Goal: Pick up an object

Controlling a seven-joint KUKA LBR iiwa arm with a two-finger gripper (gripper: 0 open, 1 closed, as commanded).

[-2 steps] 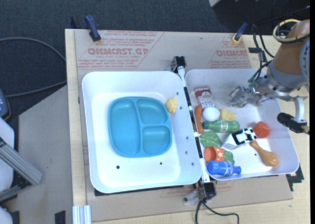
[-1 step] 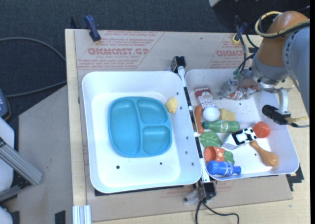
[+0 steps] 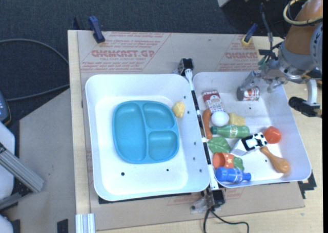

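My gripper (image 3: 254, 86) hangs low over the back of the right bin (image 3: 297, 140), reaching in from the right. A small silver can with a red label (image 3: 251, 93) lies right under it, touching or nearly touching it. Whether the can is gripped does not show. Toys crowd the bin's left and front: a red and white carton (image 3: 211, 100), a white ball (image 3: 220, 119), a green bottle (image 3: 230, 131), a black and white toy (image 3: 252, 142), an orange-red ball (image 3: 272, 135), a tan drumstick (image 3: 277, 161) and a blue bottle (image 3: 231, 176).
The left bin (image 3: 102, 170) holds a blue divided plate (image 3: 146, 130) and a small yellow piece (image 3: 179, 109) near its right wall. A black clip (image 3: 186, 65) sits where the bins meet at the back. Bare white floor shows at the right bin's back right.
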